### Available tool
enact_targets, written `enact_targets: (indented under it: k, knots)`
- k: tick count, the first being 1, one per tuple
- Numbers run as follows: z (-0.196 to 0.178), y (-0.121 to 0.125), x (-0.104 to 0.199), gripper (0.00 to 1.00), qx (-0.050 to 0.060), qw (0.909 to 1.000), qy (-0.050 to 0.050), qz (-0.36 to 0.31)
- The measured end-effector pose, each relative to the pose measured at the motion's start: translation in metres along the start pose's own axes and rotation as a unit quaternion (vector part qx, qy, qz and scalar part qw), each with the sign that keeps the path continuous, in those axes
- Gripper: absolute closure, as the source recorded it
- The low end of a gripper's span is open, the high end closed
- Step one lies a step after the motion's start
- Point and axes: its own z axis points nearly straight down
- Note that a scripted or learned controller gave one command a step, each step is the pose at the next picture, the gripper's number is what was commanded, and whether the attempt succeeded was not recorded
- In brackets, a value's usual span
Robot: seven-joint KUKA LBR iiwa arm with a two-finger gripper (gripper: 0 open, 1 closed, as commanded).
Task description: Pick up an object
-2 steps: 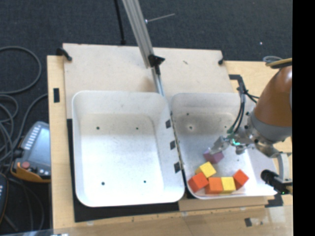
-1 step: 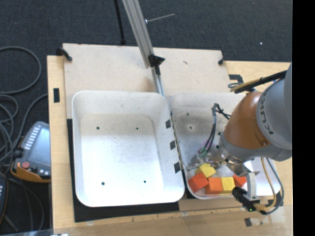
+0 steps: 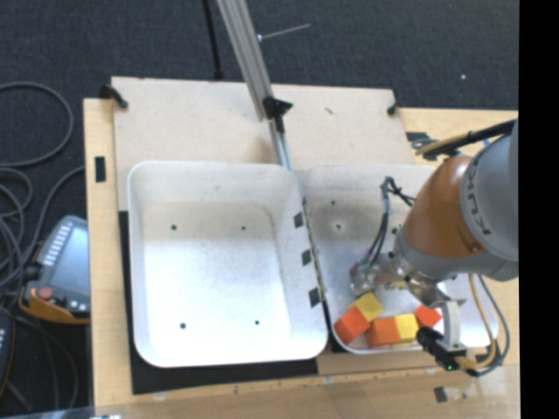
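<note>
Low over the right bin point(image 3: 332, 190), the grey-and-orange arm point(image 3: 445, 212) reaches in from the right, its gripper point(image 3: 371, 278) hanging just above a cluster of blocks at the bin's near edge; whether the jaws are open or shut, or hold anything, cannot be told, the wrist hiding them; a yellow block point(image 3: 369, 305) lies directly below and toward the camera, an orange block point(image 3: 352, 325) beside it to the left, an orange-and-yellow pair point(image 3: 395, 328) to the right; the left bin point(image 3: 140, 234) stands well apart; dark lettering on the arm's grey shell is cut off and unreadable.
</note>
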Motion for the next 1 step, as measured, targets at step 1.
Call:
enact_targets:
  k: [1]
  knots:
    - [-0.0961,-0.0108,-0.0425,1.0,-0.001,1.0,-0.002,-0.001]
